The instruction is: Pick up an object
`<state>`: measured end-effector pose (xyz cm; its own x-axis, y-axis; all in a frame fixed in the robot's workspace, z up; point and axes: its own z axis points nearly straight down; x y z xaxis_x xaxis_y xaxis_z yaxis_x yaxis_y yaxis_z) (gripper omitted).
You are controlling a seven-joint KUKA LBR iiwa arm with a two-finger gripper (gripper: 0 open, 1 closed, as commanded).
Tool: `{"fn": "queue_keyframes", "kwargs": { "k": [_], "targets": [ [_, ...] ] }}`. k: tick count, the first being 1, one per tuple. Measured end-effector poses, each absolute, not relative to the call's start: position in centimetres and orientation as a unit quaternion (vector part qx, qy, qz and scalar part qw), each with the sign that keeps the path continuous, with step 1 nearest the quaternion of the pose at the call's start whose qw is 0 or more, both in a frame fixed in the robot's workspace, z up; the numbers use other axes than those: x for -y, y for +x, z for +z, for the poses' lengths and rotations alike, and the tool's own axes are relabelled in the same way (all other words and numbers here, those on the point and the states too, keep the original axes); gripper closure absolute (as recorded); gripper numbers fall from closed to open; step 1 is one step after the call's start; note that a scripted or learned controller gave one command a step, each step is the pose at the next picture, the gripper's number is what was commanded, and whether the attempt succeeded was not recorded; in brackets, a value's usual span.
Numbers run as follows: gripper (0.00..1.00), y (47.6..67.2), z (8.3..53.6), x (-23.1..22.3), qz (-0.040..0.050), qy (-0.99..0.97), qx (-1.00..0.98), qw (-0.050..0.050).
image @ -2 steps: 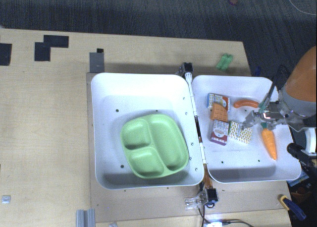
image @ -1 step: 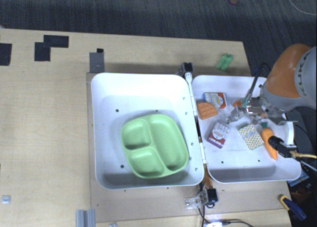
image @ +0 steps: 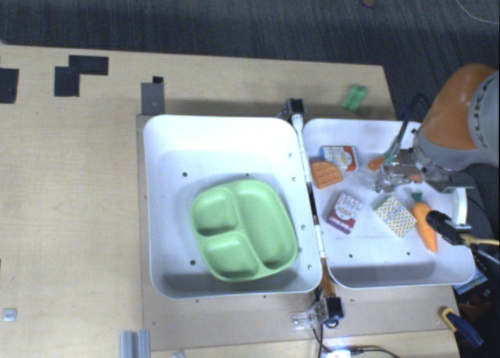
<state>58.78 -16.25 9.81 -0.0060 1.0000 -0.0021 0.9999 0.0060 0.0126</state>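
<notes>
Two shallow white bins sit side by side on a pale wooden bench (image: 70, 216). The left bin (image: 168, 153) holds a light green plastic tray (image: 244, 229), rounded at the corners and moulded into three compartments, lying tilted toward the bin's near right corner.

The right bin (image: 375, 266) holds the small loose objects. A carrot (image: 425, 227), orange, smooth and tapered, lies toward the bin's right side, just below and to the right of the gripper (image: 388, 179). A flat square packet with a fine checked pattern (image: 395, 216) lies just left of the carrot and directly below the gripper. A small purple and white packet (image: 344, 212) lies nearer the bin's middle, well left of the gripper. An orange wedge-shaped piece (image: 326, 173) and a small white, blue and red carton (image: 341, 157) lie together toward the bin's upper left. A small red-orange piece (image: 376, 164) lies just beside the gripper on its left.

The arm, grey with an orange band (image: 457, 114), reaches in from the right, and its metal gripper hangs low over the upper right part of the right bin. The fingers are blurred and small; whether they are spread or closed cannot be told, and no object can be seen between them.

A small green object (image: 354, 98) lies on the bench beyond the right bin.
</notes>
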Motion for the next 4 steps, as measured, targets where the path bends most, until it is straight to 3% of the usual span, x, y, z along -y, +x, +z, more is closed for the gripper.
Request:
{"fn": "queue_keyframes", "kwargs": {
  "k": [1, 2, 3, 4],
  "targets": [
    [0.0, 58.8, 9.8, 16.3, 0.0036, 0.705, -0.709, 0.005],
    [0.0, 55.6, 8.7, 11.0, 0.0023, 0.706, -0.708, 0.003],
    [1.0, 55.8, 9.8, 11.0, 0.0042, 0.706, -0.709, 0.005],
    [0.0, 55.8, 9.8, 11.0, 0.004, 0.706, -0.709, 0.005]
  ]
}}
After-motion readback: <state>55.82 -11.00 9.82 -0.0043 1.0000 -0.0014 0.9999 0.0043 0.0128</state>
